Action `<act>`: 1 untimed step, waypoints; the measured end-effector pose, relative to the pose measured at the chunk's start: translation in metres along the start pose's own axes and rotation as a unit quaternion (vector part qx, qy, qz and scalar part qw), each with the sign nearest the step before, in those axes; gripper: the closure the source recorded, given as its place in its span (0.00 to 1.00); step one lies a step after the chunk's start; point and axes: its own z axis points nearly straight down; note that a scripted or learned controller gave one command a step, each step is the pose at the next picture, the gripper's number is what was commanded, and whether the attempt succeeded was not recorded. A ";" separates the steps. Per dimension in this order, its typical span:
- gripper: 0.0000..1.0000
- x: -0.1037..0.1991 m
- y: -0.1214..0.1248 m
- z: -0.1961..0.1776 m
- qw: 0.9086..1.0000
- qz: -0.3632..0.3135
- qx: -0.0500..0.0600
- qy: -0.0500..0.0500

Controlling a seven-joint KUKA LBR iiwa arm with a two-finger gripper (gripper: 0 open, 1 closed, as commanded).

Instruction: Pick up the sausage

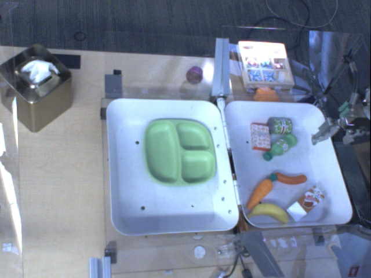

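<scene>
The sausage [290, 179], a short orange-red link, lies flat in the lower half of the right bin [333, 172], its left end close to the green top of a toy carrot [259, 193]. My gripper [326, 131] hangs over the right bin's upper right rim, up and to the right of the sausage and well apart from it. Nothing shows in its grasp.
The right bin also holds a banana [269, 212], a small white and red packet [307, 202], a green bottle [280, 146], a green can [280, 125] and a red box [260, 136]. A green divided plate [179, 152] lies in the left bin [124, 172]. A brown tissue box [37, 89] stands at far left.
</scene>
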 end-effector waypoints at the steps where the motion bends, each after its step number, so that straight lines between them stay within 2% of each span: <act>1: 0.00 0.013 -0.002 0.103 0.998 0.061 0.001 0.001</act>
